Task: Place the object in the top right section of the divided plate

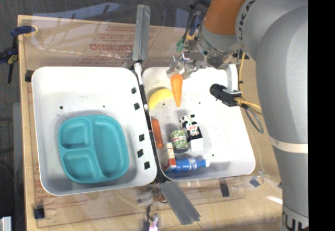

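An orange carrot (pixel 176 89) hangs point-down over the back of the right bin (pixel 238 135), its thick end up between the fingers of my gripper (pixel 179 67), which is shut on it. The teal divided plate (pixel 94 147) lies in the left bin (pixel 49 94), well to the left of and nearer than the carrot. Its sections hold nothing. The grey arm with its orange band comes in from the upper right and covers the bin's far right corner.
In the right bin lie a yellow fruit (pixel 159 98) just under the carrot, a red sausage-like piece (pixel 156 133), a green can (pixel 179 141), a cow-patterned carton (pixel 191 129), a small red box (pixel 170 155) and a blue bottle (pixel 188 164). A ridge (pixel 141 120) divides the bins.
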`<state>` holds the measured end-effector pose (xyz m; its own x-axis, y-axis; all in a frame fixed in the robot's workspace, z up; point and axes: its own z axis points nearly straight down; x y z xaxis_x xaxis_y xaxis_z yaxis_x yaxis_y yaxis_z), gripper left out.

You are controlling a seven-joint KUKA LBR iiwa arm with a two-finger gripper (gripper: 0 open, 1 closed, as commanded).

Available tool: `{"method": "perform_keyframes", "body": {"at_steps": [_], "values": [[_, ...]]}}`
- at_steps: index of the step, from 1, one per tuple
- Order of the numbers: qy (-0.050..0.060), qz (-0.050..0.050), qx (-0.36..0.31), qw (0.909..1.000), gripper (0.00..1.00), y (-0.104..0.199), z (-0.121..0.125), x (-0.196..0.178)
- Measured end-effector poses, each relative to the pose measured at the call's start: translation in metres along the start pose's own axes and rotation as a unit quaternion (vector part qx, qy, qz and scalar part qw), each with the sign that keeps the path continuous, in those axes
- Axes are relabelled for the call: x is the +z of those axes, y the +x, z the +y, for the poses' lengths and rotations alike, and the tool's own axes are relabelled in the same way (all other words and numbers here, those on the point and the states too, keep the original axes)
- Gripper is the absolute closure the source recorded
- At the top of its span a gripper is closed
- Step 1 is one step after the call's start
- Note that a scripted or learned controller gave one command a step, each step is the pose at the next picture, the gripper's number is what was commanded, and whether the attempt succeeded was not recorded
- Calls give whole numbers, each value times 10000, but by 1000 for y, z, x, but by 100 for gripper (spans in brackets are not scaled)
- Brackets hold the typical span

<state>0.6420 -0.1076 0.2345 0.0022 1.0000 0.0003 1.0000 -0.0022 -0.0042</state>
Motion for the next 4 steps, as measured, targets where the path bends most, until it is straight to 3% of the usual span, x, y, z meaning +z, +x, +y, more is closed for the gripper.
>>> {"method": "perform_keyframes", "body": {"at_steps": [1, 2, 3, 4], "values": [[4, -1, 349, 9994, 100, 61, -58, 13], [3, 0, -128, 9999, 100, 126, -87, -11], [5, -10, -224, 9997, 100, 187, -47, 18], [12, -9, -2061, 9785, 100, 263, -81, 28]]}}
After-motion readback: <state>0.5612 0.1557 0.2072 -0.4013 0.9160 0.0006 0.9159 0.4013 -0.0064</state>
